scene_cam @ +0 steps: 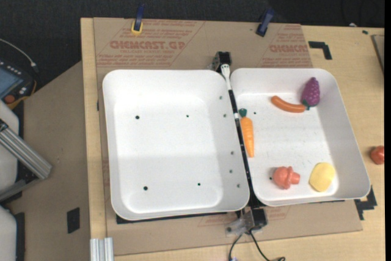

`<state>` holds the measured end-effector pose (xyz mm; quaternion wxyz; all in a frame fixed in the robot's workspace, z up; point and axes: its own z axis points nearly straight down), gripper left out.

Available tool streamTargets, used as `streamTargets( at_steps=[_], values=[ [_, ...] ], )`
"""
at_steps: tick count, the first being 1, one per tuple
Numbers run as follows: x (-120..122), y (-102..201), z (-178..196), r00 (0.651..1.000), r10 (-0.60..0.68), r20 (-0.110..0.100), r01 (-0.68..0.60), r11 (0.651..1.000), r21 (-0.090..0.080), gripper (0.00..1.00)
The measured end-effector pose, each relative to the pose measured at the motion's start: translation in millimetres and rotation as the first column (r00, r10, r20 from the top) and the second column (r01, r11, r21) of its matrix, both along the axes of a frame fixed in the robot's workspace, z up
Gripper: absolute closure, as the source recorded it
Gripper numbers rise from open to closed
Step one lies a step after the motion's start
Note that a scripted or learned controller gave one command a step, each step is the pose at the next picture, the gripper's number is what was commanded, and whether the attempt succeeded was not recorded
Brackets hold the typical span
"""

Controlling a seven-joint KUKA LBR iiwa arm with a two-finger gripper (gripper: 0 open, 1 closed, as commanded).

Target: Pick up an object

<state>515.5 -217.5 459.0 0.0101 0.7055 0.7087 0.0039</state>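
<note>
Five toy foods lie in the right bin [342,131], and the light, stiff carrot [247,136] looks easiest gripped mid-body; the end effector's state I cannot tell.

Printed in faded red on the cardboard sheet [201,40] under the bins: "CHEMCAST GP" [147,44] at upper left, with a line of smaller print above it too fine to read; the same word repeated at upper right [288,47], only partly legible, its end cut off by the right bin
</note>
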Motion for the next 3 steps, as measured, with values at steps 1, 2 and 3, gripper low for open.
streamTargets(
  at_steps=[1,2,3],
  values=[
    [34.3,15.3,79.5,1.0,-0.001,-0.008,0.001,1.0,0.003,0.0],
    [19.2,-6.8,76.7,1.0,-0.006,-0.018,0.006,1.0,0.007,0.0],
    [50.2,-6.0,76.2,1.0,-0.002,-0.014,0.002,1.0,0.005,0.0]
  ],
)
